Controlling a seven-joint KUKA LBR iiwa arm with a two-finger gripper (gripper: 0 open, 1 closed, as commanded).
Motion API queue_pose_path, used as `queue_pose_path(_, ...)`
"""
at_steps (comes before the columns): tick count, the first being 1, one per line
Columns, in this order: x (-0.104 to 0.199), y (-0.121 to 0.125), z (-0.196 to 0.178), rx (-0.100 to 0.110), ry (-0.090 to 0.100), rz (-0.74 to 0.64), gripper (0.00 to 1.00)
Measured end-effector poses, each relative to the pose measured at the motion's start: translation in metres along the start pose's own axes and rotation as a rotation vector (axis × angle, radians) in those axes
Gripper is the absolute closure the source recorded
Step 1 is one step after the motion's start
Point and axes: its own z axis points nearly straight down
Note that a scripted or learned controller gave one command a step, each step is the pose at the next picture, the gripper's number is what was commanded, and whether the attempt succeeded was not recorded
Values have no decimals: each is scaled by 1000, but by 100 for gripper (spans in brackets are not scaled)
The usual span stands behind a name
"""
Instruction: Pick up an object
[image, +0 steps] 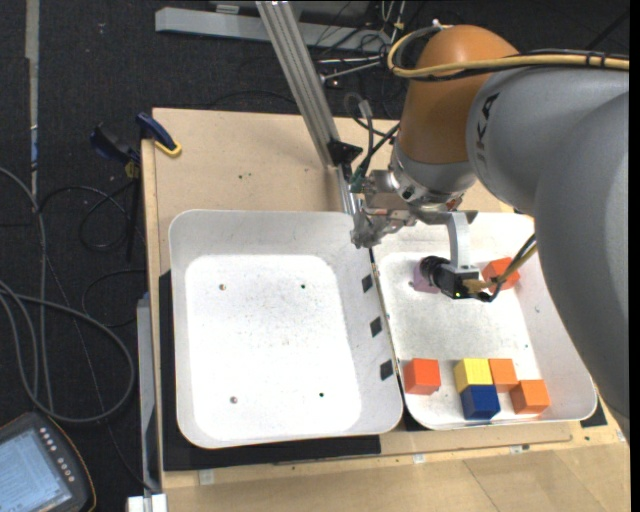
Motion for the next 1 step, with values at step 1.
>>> queue_pose_path(1, 45, 10, -4, -1, 1, 2, 100)
